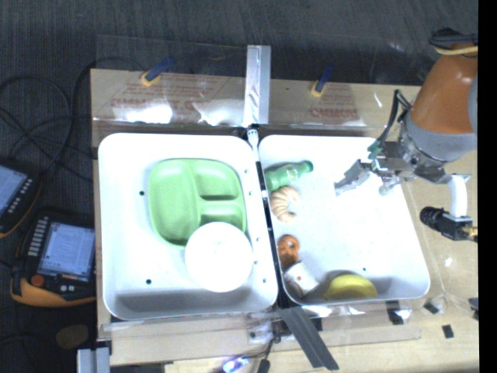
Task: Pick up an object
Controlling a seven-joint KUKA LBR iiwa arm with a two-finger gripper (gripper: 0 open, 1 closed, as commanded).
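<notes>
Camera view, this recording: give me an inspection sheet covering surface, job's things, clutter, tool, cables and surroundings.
Surface: bench bearing a left bin and a right bin side by side.
Job's things: in the right bin, along its left wall, a green bottle, a tan ridged piece, an orange ball and a small white item; a yellow banana at the near wall.
Clutter: left bin holds a green divided tray with a white disc overlapping its near corner.
Tool: tool over the right bin's far right part, holding nothing; open or shut unclear.
Cables: black cables on the floor at left.
Surroundings: handheld screens at left.
</notes>
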